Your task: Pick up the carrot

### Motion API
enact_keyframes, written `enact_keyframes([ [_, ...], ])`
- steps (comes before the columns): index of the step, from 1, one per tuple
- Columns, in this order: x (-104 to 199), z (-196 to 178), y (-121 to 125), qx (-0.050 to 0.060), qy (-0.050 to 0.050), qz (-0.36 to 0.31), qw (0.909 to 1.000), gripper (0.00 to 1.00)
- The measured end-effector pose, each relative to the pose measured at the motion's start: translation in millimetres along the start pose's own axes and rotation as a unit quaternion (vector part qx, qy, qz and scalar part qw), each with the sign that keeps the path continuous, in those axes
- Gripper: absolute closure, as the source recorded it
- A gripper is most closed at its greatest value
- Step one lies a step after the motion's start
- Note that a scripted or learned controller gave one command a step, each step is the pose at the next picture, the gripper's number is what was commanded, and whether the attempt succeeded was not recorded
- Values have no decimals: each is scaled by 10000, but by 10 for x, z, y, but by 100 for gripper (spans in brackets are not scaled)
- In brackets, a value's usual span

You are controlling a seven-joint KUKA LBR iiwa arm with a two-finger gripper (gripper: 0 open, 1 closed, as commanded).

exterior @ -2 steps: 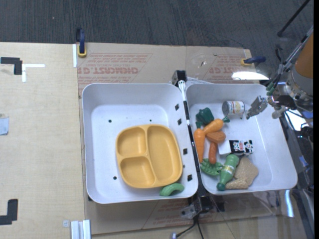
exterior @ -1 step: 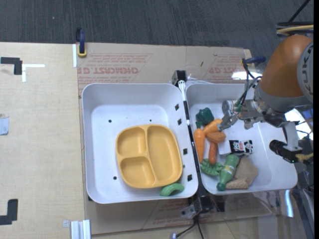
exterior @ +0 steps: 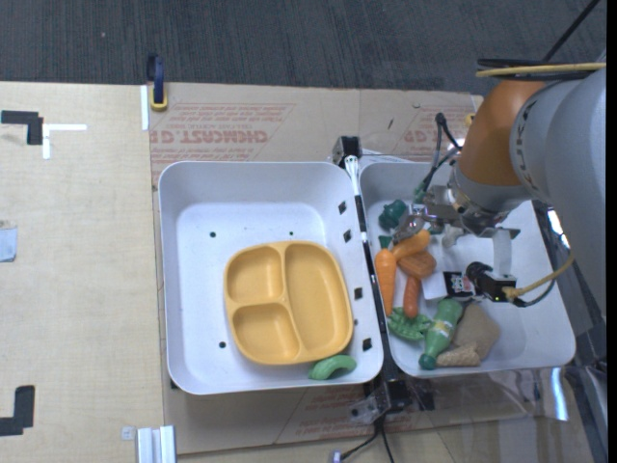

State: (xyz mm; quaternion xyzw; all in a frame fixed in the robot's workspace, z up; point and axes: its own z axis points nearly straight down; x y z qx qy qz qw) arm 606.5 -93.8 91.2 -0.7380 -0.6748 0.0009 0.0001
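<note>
Over the right bin (exterior: 540, 350), near its upper left area, the arm's gripper (exterior: 416, 226) hangs low among a cluster of toy foods. Whether it is open or closed cannot be told from this slanted view, and nothing can be seen held by it. Right at the gripper lies an orange piece (exterior: 416, 243), and a dark green item (exterior: 392, 214) sits just to its left. Just below and left of the gripper lies the carrot (exterior: 386, 276), long and orange with a small green top, stretched along the bin's left wall. A shorter orange-red piece (exterior: 412, 295) lies beside the carrot. Further below the gripper are a leafy green item (exterior: 406, 326), a green bottle (exterior: 441, 329) and a tan wedge (exterior: 472, 336), all resting on the bin floor. Well to the left of the gripper, the left bin (exterior: 193, 210) holds a yellow divided plate (exterior: 287, 302), with a green pepper-like piece (exterior: 333, 366) touching its lower edge.

The carrot seems to rest in the bin, not lifted. As a judgement, the task is at its approach stage: the grasp and the lift both remain.
</note>
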Motion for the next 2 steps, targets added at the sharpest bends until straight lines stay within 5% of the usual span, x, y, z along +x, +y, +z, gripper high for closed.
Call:
enact_keyframes([
  [1,-6,-90,5,-1,-6,-4,10000,100],
  [2,473,-1006,110,-8,-5,-582,9983,100],
])
